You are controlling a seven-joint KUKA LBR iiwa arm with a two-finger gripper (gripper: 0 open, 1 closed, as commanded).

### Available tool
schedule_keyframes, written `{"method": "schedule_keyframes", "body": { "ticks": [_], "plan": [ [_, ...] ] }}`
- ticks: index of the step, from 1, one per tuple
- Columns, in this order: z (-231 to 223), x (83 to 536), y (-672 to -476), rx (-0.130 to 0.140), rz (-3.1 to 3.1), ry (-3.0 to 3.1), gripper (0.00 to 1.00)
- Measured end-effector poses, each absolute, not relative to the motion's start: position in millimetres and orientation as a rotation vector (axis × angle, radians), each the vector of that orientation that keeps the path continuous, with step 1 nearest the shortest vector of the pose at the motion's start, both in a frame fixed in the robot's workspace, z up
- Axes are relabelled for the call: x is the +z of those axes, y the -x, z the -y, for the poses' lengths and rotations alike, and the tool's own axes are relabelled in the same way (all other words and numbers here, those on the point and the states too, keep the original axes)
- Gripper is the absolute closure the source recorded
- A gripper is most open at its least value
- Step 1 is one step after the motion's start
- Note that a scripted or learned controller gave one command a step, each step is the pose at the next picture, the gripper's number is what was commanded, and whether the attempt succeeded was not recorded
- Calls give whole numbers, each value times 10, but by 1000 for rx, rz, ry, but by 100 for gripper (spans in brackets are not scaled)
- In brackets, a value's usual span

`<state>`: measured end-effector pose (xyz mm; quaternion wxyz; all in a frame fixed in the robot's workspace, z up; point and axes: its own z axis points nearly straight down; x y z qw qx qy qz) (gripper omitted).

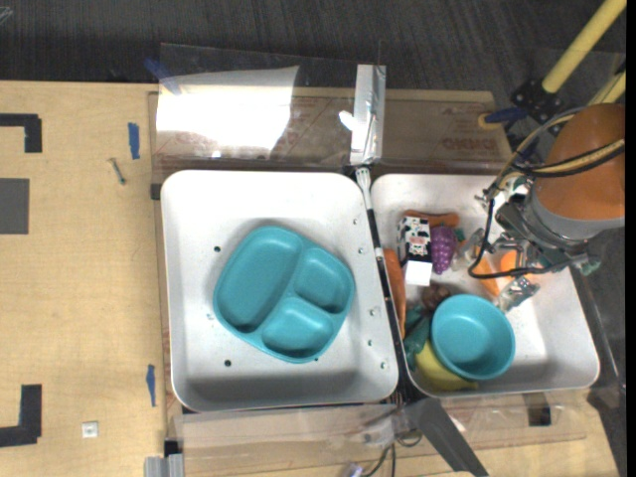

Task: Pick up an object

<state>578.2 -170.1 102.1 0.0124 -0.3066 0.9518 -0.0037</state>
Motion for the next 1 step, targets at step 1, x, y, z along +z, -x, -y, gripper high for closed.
{"method": "schedule_keyframes", "body": {
  "ticks": [1],
  "plan": [
    [1558, 895, -5722, -10, -3010, 854, 0]
  ]
}}
